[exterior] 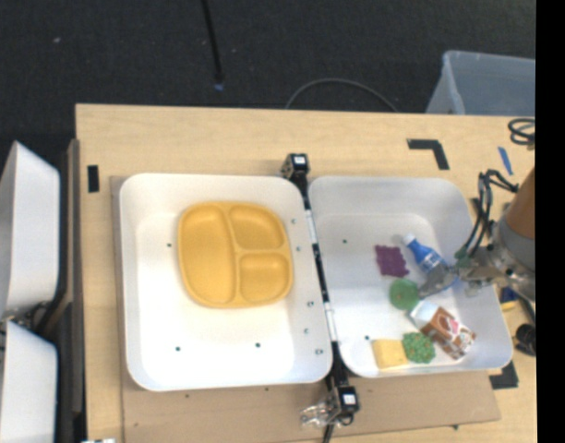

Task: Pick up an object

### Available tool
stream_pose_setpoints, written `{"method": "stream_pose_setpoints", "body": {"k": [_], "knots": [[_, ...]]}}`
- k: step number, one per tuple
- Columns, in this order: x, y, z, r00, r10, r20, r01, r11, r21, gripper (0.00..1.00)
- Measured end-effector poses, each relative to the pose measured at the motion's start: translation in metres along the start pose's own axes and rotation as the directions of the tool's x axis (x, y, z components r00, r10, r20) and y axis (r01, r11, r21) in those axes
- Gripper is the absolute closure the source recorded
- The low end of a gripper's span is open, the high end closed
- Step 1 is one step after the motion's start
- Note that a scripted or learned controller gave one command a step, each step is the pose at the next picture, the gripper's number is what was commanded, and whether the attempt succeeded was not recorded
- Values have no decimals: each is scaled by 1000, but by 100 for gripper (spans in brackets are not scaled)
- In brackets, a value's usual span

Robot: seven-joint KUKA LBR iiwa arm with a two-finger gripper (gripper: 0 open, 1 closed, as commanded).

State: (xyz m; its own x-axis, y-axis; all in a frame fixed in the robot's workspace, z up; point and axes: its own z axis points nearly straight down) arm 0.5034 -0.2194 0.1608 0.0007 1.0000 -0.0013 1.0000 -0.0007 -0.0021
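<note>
The right bin [356,201] holds several small objects. A purple piece [390,260] lies near its middle, with a blue and white bottle-like item [419,250] just to its right. Below them sit a round green object [403,294], a red and white packet [447,331], a yellow block [388,353] and a bumpy green piece [417,347]. My gripper [441,281] is low inside this bin on its right side, just right of the round green object and under the blue item. Whether it touches either one is not clear.
The left bin [144,340] carries a yellow divided plate [234,253]. The arm [515,220] comes in over the right bin's right wall. Cables [490,187] hang beside it. A pale blue tub [486,83] stands at the back right.
</note>
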Motion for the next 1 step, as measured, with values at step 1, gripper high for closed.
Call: {"method": "stream_pose_setpoints", "body": {"k": [1], "knots": [[7, 2, 46, 1000, 2, 0, -2, 1000, -1, 0]]}}
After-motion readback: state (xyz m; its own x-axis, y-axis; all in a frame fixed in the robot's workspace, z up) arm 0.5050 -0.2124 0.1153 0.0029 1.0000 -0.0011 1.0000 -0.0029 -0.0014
